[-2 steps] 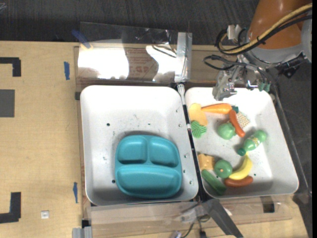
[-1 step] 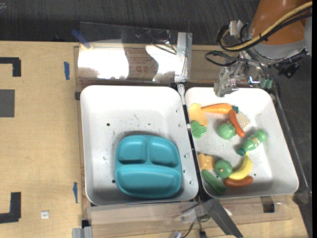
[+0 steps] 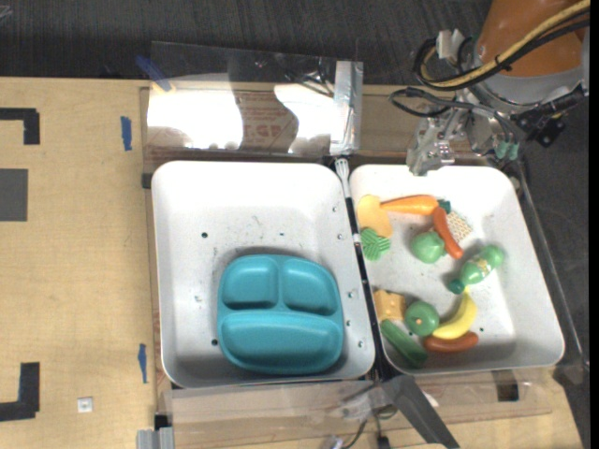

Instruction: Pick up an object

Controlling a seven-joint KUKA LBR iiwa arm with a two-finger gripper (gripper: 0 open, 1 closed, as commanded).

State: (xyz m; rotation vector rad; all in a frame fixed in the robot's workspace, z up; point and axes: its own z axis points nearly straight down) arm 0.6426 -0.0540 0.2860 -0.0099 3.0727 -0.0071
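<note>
Overhead, looking down at a slant on a bench with two white bins.

Objects to pick: a scatter of toy food in the right bin [image 3: 533, 251], none lifted yet.
Upper cluster: an orange carrot [image 3: 408, 203] lying across, a second carrot [image 3: 446, 231] slanting beside it, a green round fruit [image 3: 428, 247] touching that one, a yellow piece [image 3: 373, 215] at the left wall.
Lower cluster: a banana [image 3: 459, 317], a green apple [image 3: 420, 318] and a red-orange sausage shape [image 3: 451, 342], packed tight near the front wall.
Gripper: the gripper [image 3: 436, 153] hangs above the bin's back rim, apart from every toy; I cannot tell how its fingers stand.
Arm: grey and orange, cables looped, entering from the upper right.
Left bin [image 3: 178, 195]: holds a teal divided tray [image 3: 279, 314].
Risk: toys touch or overlap, so a descent may likely nudge neighbours or pinch two pieces; rounded fruit could roll away; pieces against the walls leave little room for a finger.
</note>
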